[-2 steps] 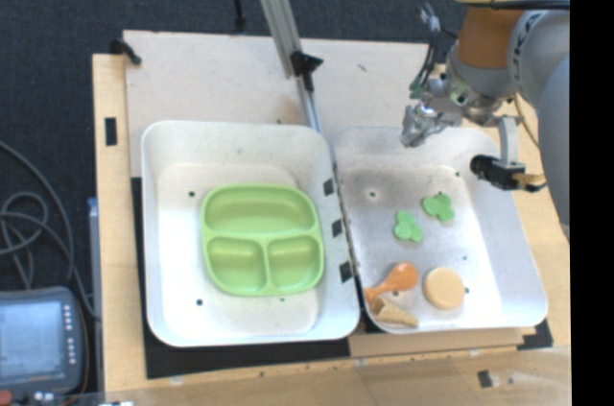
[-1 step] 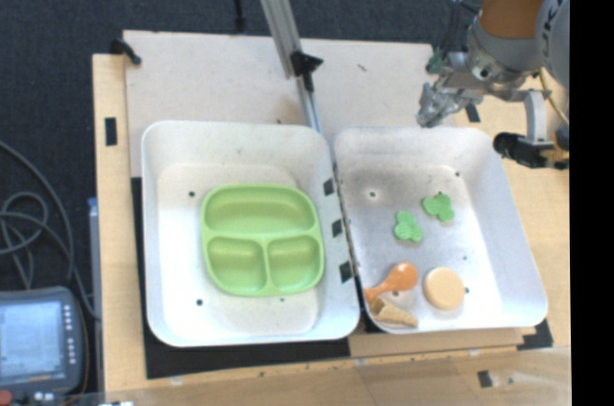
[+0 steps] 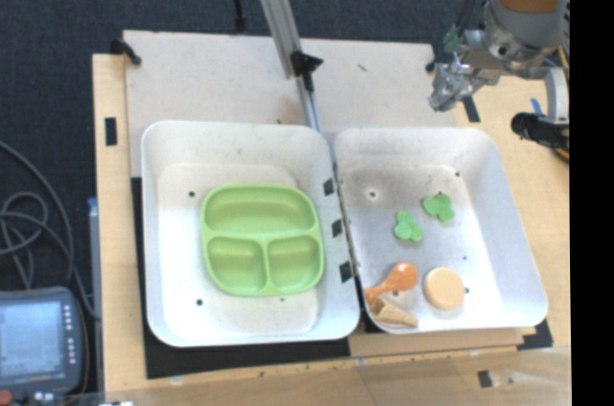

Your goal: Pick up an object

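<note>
My gripper hangs above the bench just beyond the far edge of the right bin, over its back right part, with nothing seen between its fingers. In that bin lie two small green pieces near the middle. An orange spoon-shaped toy, a tan cone and a round tan disc rest by the front edge. All of them lie well below and in front of the gripper.
The left bin holds a green three-compartment tray. A slanted metal pole rises from between the bins at the back. A dark clamp sits on the bench at the right.
</note>
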### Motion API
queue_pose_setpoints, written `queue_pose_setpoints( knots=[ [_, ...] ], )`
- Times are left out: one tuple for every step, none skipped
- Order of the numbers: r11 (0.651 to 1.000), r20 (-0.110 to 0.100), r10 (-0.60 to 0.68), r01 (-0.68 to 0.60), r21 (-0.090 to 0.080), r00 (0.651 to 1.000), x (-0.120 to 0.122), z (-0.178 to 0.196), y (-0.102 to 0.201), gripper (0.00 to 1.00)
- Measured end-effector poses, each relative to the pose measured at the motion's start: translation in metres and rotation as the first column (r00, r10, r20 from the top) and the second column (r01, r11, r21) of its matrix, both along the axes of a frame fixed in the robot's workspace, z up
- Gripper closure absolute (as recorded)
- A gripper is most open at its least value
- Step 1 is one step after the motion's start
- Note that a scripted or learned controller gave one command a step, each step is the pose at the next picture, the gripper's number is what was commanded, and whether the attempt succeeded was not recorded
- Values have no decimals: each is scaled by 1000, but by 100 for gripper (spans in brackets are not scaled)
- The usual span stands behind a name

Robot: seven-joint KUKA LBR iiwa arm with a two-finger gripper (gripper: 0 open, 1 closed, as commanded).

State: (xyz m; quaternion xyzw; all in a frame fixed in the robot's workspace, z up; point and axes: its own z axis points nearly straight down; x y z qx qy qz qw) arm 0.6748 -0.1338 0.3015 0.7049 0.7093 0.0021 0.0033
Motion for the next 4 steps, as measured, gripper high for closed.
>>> queue_pose_setpoints(
  knots=[
    [1000, -8, 0, 0, 1, 1000, -15, -17, 54, 100],
    [1000, -7, 1, -1, 3, 1000, -26, -15, 102, 100],
    [1000, -8, 1, -1, 3, 1000, -40, -14, 149, 100],
    [1000, -8, 2, -2, 2, 1000, -52, -18, 202, 100]
  ],
)
